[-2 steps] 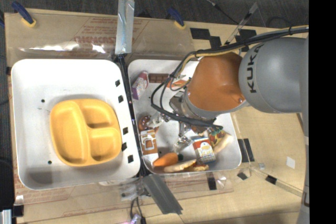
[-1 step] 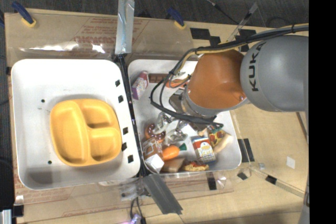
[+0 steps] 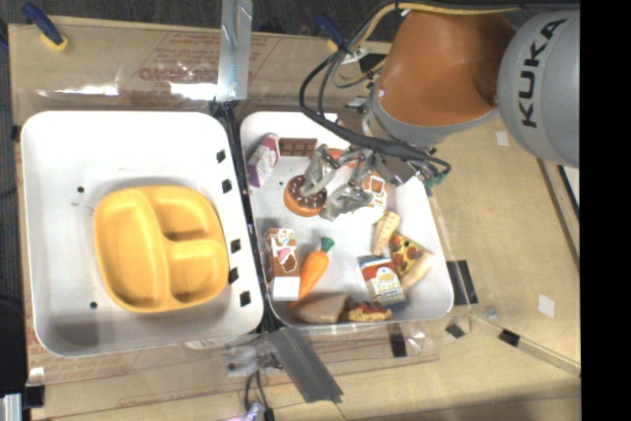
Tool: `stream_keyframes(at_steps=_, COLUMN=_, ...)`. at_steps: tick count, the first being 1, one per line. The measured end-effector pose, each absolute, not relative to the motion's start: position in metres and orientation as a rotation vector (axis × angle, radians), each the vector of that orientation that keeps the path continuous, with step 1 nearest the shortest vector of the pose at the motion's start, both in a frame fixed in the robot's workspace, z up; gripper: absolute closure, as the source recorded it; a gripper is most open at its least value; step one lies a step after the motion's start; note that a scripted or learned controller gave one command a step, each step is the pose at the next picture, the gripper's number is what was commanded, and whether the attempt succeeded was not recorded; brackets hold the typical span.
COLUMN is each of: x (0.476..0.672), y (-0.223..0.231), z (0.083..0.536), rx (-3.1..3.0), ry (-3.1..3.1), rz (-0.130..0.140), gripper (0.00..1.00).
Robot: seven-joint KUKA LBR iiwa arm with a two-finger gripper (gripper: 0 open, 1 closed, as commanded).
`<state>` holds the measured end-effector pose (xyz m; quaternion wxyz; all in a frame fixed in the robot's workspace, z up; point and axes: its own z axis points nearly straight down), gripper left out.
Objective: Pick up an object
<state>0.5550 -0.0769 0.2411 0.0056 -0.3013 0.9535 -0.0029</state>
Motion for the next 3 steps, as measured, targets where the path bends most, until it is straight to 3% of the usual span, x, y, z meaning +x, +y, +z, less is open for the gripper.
stream_keyframes(at_steps=1, x=0.658, y=-0.131, z=0.290, rx=-0.824, ry=3.026, rz=-0.005, gripper=1.00)
stream_keyframes(at_steps=2, x=0.659, y=-0.129, z=0.301, rx=-0.828, ry=3.024, rz=-0.005, gripper=1.00)
stream_keyframes(at_steps=3, x=0.658, y=-0.181, z=0.309, rx=-1.229, ry=2.887, rz=-0.005, gripper=1.00)
